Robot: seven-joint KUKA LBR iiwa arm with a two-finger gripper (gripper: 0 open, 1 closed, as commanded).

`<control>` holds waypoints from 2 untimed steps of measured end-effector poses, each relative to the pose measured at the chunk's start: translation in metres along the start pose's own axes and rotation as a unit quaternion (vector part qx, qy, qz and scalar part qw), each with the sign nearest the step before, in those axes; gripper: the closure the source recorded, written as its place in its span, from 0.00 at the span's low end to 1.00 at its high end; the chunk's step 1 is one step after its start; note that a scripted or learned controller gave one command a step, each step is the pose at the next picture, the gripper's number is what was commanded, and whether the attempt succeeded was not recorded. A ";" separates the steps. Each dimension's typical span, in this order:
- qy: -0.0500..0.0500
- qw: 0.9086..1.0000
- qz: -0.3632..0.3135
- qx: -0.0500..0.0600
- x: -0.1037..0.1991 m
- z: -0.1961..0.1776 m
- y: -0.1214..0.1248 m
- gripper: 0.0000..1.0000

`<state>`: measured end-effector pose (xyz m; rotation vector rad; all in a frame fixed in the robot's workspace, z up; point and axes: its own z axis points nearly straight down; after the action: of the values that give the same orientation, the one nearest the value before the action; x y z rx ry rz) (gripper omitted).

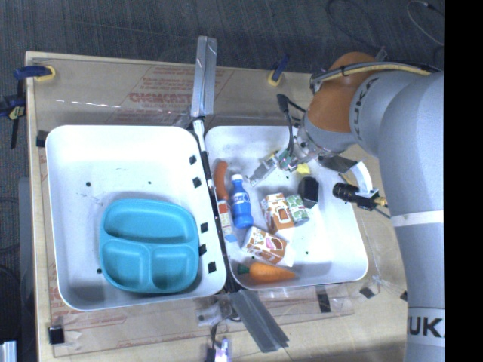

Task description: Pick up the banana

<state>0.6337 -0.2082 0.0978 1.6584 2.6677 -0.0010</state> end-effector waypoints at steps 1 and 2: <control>0.000 1.000 -0.017 0.000 -0.002 -0.083 -0.002 0.00; 0.001 0.998 -0.064 0.001 0.007 0.006 -0.014 0.00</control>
<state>0.6180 -0.2086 0.0914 1.4849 2.7700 -0.0016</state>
